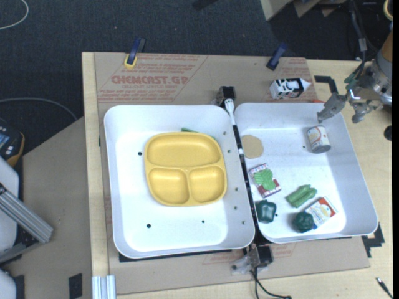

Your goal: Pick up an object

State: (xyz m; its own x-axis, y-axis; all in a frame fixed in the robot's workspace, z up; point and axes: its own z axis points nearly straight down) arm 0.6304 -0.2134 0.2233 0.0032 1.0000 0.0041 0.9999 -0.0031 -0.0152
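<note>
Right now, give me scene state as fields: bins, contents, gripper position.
left bin: holds a yellow divided tray; something green peeks out behind its far edge
right bin: small can near far side; tan disc near the divider; green-and-white packet; light green pod-shaped item; two dark green items; red-and-white packet
bench: black-and-white carton outside the bins, beyond right bin
gripper: above right bin's far right corner, nothing visible between fingers

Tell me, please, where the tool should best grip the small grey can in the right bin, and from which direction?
Probably across the round body of the can, coming from above. It seems to lie on its side, apart from other items, so its curved sides look free.
</note>
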